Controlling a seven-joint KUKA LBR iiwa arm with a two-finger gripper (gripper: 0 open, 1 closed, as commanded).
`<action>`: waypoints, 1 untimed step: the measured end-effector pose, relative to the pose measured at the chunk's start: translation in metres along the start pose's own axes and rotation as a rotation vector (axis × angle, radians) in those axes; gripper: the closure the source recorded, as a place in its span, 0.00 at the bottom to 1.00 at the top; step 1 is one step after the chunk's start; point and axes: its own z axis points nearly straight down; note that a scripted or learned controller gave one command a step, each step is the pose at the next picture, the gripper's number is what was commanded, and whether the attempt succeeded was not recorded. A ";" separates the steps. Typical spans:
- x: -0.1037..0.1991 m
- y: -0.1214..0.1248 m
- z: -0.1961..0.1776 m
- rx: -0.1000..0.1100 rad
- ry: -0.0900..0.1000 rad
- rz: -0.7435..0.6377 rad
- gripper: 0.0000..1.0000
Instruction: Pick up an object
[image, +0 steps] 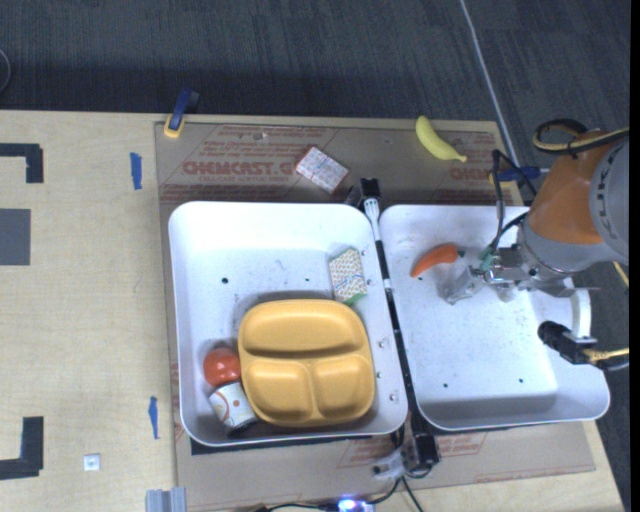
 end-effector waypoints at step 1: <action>0.057 -0.012 0.000 0.001 0.000 0.000 0.00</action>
